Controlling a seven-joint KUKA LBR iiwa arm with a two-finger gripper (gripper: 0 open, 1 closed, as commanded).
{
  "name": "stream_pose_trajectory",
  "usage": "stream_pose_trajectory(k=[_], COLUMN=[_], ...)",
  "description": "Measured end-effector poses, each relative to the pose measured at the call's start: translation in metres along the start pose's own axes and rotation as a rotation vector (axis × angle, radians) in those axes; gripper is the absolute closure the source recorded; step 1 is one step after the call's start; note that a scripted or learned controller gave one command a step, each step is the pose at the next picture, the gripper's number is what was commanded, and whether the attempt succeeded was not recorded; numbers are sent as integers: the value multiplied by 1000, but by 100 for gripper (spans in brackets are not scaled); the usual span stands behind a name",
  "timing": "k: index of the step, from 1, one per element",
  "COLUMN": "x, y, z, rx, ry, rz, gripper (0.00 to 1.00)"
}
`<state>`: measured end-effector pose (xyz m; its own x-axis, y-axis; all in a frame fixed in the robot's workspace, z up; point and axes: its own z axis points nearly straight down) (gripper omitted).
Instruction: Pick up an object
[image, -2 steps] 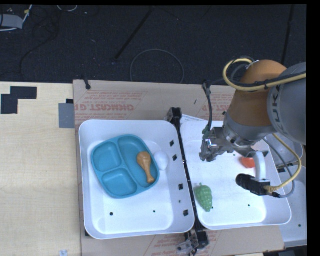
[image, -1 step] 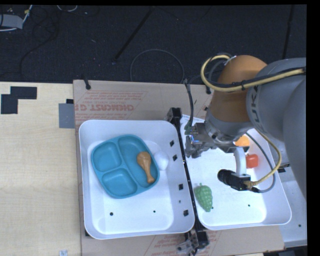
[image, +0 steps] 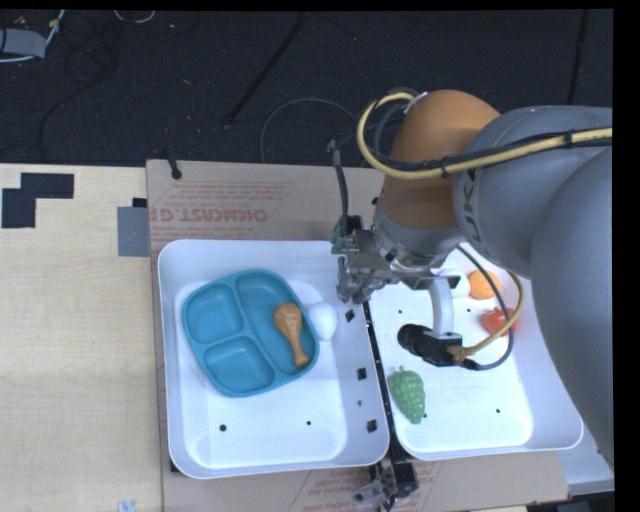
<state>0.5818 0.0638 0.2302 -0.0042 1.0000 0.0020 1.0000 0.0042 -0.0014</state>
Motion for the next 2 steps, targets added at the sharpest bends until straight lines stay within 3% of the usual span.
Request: stream_pose_trajectory(k=[1, 2], x=[47, 46], y=[5, 5], z=[9, 9], rx=[2, 2], ry=[-1, -3], rz=[0, 1], gripper=[100, 0])
